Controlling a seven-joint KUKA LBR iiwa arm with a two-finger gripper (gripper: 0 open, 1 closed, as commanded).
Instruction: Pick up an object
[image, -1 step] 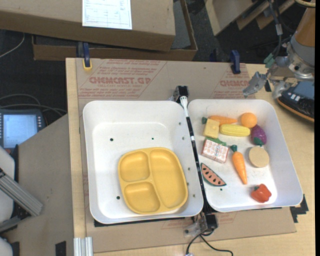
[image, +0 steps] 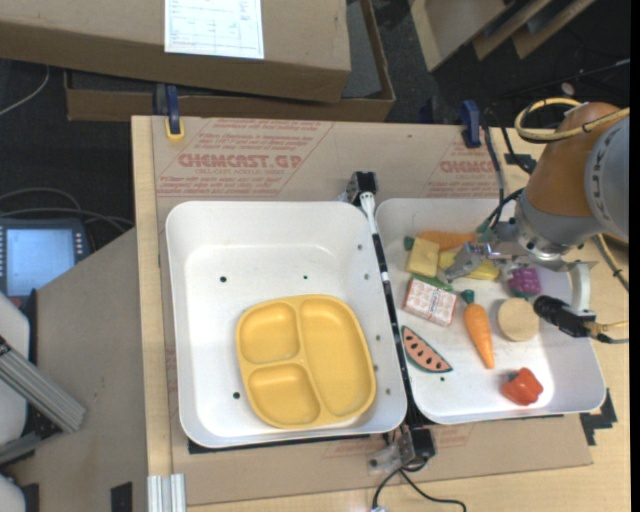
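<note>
As we scan from the left, we find the left bin (image: 200, 250) holding a yellow three-compartment tray (image: 305, 360), which lies flat toward the near edge of that bin. A black divider strip (image: 380, 270) runs between the two bins. We then reach the right bin (image: 570, 395), which carries all of the toy food items. A watermelon slice (image: 425, 353) lies near its left wall, with a small printed carton (image: 430, 300) just above it. A yellow cheese wedge (image: 424, 258) sits at the far left corner beside an orange block (image: 447, 240). A carrot (image: 480, 333) lies lengthwise at the centre, next to a round beige disc (image: 518, 320). A red pepper-like piece (image: 522, 385) rests near the front edge, and a purple grape cluster (image: 525, 277) sits further back. The gripper (image: 468, 262) is lowered among the far items, just beside the cheese wedge and touching or just above a small yellow piece (image: 485, 270). We cannot tell how it is set. The grey arm (image: 575, 190) enters from the right.
</note>
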